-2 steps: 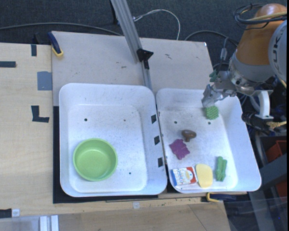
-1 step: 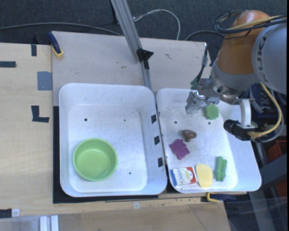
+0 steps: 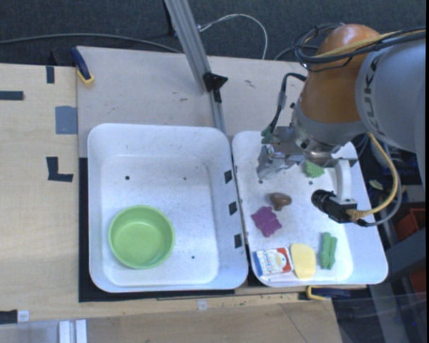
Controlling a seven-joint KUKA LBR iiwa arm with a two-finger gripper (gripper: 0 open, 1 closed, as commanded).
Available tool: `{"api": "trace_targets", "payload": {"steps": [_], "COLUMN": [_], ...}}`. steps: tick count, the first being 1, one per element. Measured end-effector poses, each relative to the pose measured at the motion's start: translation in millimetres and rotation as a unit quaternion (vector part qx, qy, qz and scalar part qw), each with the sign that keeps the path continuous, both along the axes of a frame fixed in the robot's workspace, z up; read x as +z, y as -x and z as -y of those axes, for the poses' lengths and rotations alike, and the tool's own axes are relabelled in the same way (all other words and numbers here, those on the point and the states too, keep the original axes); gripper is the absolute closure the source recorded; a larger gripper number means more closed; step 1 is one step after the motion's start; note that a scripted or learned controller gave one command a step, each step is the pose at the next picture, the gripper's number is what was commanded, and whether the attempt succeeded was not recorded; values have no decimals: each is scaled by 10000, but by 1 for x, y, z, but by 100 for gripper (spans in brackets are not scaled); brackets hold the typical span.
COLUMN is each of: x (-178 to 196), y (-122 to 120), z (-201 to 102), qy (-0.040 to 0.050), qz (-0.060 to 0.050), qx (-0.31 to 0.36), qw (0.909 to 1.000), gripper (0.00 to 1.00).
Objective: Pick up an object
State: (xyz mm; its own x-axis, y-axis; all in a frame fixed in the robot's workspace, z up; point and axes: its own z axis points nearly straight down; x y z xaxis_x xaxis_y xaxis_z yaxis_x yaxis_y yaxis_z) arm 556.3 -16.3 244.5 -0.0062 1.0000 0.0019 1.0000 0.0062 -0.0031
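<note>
Running this one remotely, and here's what worries me. The gripper is hanging over the upper part of the right bin, and I honestly can't tell from this angle whether it's spread or closed — the wrist hides most of it — and I see nothing caught in it. The closest candidates sit just below it: a small brown lump and, a bit further down, a purple block. There's a light green piece tucked right beside the wrist, and along the near wall a red-and-white carton, a yellow piece and a darker green one.

What could go wrong: the gripper looks offset above the brown lump rather than centred on it, so a straight descent probably lands on bare bin floor or just nudges the lump away. It's small and rounded — easy to squirt out. The carton trio is packed touching, so a grab there risks jamming. The green bowl in the left bin is well apart.
</note>
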Motion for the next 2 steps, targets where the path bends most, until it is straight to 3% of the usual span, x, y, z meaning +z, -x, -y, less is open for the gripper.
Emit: {"api": "trace_targets", "payload": {"steps": [2], "x": [-5], "y": [33], "z": [-117], "qy": [-2], "qz": [0], "qx": [11], "qw": [10000], "gripper": [100]}}
